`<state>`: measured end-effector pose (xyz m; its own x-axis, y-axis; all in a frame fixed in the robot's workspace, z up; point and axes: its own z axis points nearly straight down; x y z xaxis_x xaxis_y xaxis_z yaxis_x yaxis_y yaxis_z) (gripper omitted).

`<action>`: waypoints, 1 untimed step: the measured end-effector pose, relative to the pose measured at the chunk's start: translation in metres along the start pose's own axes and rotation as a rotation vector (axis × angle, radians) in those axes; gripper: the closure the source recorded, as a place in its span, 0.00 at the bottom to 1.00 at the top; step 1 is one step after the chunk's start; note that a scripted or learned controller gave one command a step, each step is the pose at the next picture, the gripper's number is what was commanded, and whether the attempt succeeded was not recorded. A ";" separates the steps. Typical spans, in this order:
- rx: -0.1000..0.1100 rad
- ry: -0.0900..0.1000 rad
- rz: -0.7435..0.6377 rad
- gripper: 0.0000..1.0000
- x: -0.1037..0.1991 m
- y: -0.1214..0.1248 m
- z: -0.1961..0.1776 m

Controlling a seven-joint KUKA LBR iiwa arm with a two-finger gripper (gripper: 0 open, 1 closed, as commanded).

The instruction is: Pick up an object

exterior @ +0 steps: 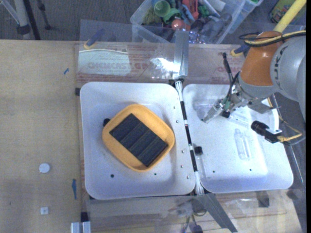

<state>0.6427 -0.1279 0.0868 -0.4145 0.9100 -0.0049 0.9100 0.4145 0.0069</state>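
Over the right bin (272,176), upper left part, the hand (210,114) hangs low; can't tell its state. A clear thing (242,143), hard to make out, lies near, toward the bin's middle, long axis running front to back. The yellow tray (138,137) sits well apart in the left bin (92,144).

Robotics lab, wooden bench (34,106), twin white bins (92,130), clear toy tub (146,25)
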 end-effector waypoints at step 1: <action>0.003 0.001 -0.017 0.00 -0.001 -0.067 -0.001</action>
<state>0.5825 -0.1564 0.0874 -0.4300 0.9028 -0.0044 0.9028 0.4300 0.0042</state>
